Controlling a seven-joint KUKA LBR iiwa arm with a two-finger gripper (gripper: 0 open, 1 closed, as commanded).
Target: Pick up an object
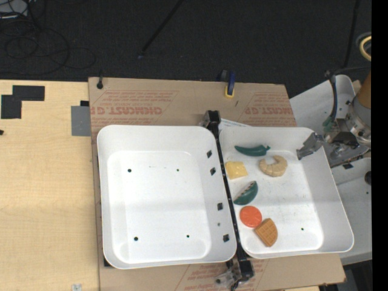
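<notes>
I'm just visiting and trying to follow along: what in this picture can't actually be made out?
- Gripper, camera view: small and dark at the right bin's rim; open or shut is unclear.
- Arm: cut off by the right edge.
- Dark green piece: too small to identify.
- Clamp under the bins: cut off by the bottom edge.

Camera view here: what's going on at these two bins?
The arm's hand sits at the upper right edge of the right bin, with nothing seen between its fingers. All the items lie in that bin's left half: a green pepper, a beige ring, a yellow block, a dark green piece, a red disc and an orange wedge.
</notes>
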